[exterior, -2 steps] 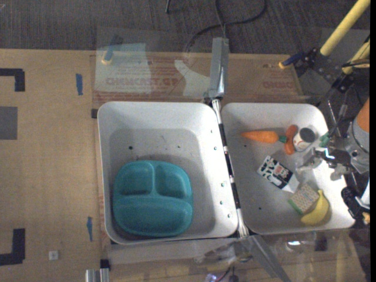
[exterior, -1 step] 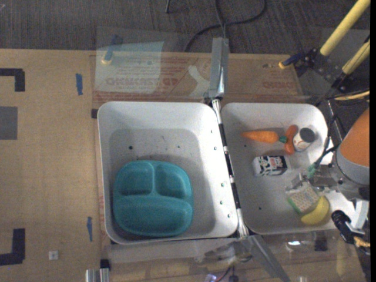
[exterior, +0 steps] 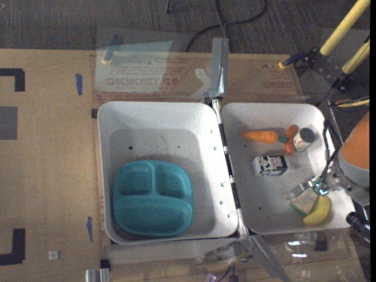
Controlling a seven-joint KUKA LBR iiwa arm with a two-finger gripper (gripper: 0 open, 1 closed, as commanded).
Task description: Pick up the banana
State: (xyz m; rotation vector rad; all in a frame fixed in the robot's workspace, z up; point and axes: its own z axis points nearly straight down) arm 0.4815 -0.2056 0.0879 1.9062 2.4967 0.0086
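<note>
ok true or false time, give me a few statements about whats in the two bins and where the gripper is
1. The banana lies in the right bin. True.
2. The teal tray sits in the right bin. False: it is in the left bin.
3. The gripper is over the right bin, close to the banana. True.
4. The carrot lies beside the teal tray. False: it is in the right bin, near the milk carton.

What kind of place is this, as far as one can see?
Probably a robot test bench in a lab: two white bins on a cardboard-covered bench, toy food such as a banana, and loose cables on carpet.
</note>
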